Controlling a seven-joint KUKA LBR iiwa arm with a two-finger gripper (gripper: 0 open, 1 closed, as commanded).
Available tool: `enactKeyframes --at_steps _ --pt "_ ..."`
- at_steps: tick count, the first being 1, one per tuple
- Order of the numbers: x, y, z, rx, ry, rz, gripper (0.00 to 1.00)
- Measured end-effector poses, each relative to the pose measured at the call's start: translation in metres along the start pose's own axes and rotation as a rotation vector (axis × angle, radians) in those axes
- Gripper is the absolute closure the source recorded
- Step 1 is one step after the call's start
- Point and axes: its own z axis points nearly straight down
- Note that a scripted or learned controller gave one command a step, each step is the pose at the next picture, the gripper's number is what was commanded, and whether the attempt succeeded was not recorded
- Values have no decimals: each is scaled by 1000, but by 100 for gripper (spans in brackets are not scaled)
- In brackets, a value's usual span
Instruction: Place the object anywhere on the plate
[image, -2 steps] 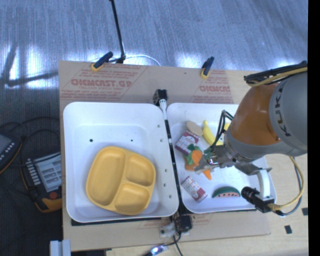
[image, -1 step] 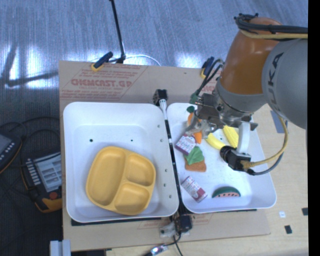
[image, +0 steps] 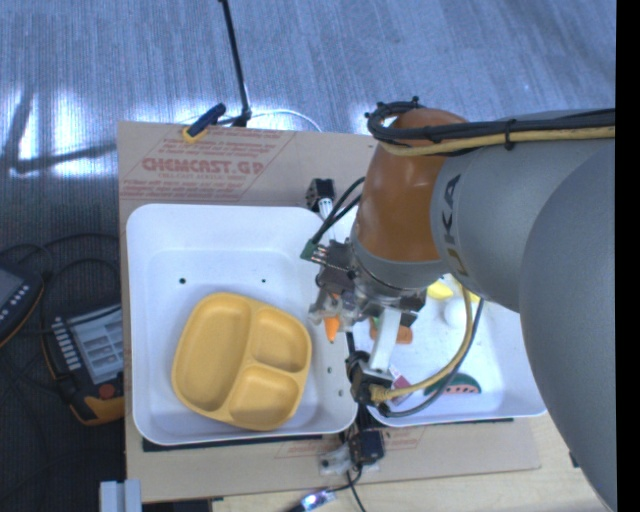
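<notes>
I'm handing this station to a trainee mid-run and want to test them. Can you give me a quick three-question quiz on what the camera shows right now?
1. True or false: the yellow plate lies in the left-hand bin of the view.
2. Multiple choice: how many compartments does the plate have? A) two B) three C) five
3. Fill in: the red-and-green slice lies in the other bin, on the view's ___ side.

Key: 1 true; 2 B; 3 right.
</notes>
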Motion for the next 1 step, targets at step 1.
enactKeyframes --at_steps 1 --pt "-1 2 -2 -3 1 2 0"
